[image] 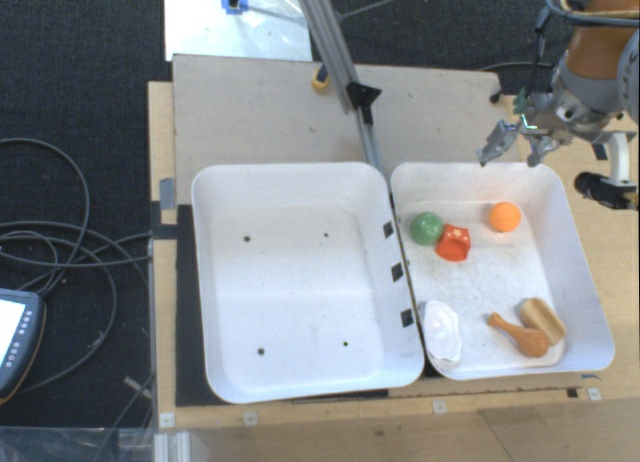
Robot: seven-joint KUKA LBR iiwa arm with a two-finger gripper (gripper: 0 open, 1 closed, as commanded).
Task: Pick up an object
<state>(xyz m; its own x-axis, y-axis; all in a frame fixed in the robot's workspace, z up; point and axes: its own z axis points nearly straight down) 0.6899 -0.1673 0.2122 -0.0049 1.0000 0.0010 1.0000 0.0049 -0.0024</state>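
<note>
I see the pincer (pixel 514 144) open, empty, above the right bin's (pixel 575 240) far rim; inside: orange ball (pixel 505 216), green ball (pixel 428 227), red block (pixel 454 242).

the arm (pixel 600 40) is cut off by the frame's right and top edges. a tablet-like screen (pixel 15 335) at the lower left is cropped by the left edge. the counter (pixel 330 100) runs off the bottom edge. the small blue thing (pixel 235 3) at the top is too small to tell.
</note>
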